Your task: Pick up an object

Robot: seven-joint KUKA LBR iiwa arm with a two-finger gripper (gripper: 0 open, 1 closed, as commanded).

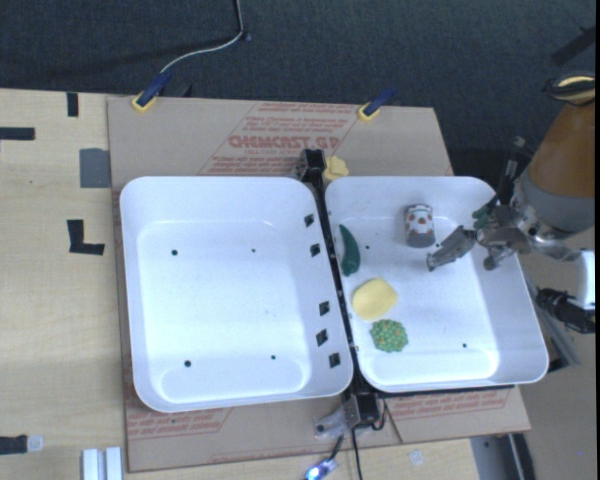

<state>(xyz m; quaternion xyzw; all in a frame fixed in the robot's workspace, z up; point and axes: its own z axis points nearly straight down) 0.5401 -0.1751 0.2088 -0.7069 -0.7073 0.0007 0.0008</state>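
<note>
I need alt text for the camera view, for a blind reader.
The gripper hovers open over the right bin, which holds a can, a green pepper, a lemon and broccoli.

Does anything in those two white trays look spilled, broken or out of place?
Nothing stands out. The right bin holds four small things lying apart: a grey-and-red can, a dark green piece by the divider, a yellow lump and a bumpy green ball. Nothing looks spilled or damaged. The gripper hangs beside the can.
</note>
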